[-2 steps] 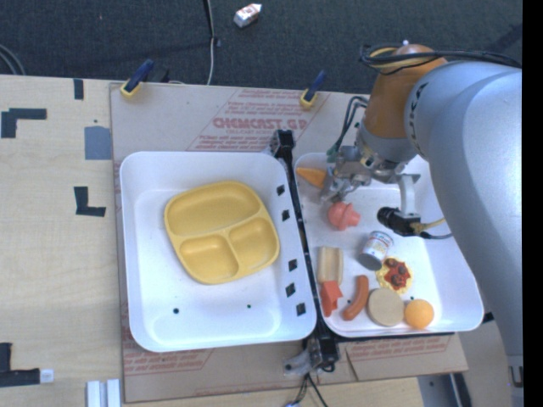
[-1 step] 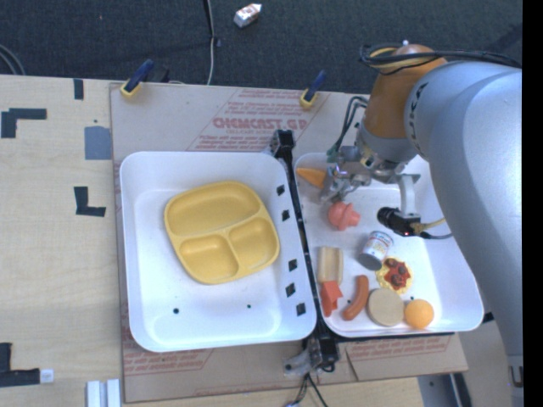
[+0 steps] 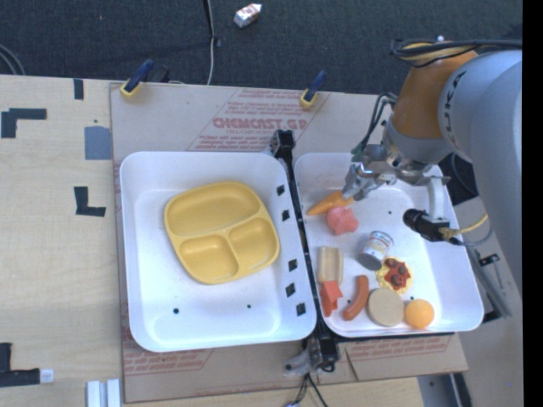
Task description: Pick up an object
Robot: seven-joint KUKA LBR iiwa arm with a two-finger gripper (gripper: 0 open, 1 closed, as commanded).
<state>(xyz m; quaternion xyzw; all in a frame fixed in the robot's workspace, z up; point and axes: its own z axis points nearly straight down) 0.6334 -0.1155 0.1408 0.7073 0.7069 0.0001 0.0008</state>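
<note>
Hovering claw (image 3: 357,185) near right bin's (image 3: 465,265) far edge, touching carrot (image 3: 329,203).

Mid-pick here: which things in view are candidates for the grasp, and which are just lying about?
In play, right bin, near the gripper:
carrot
pink lump
small can
sausage
orange
pizza slice

Lying about:
yellow divided plate in the left bin
blue clamps
wrapper on the floor

Yellow tray (image 3: 222,231), white bins (image 3: 136,253), seemingly pink lump (image 3: 343,220).
</note>
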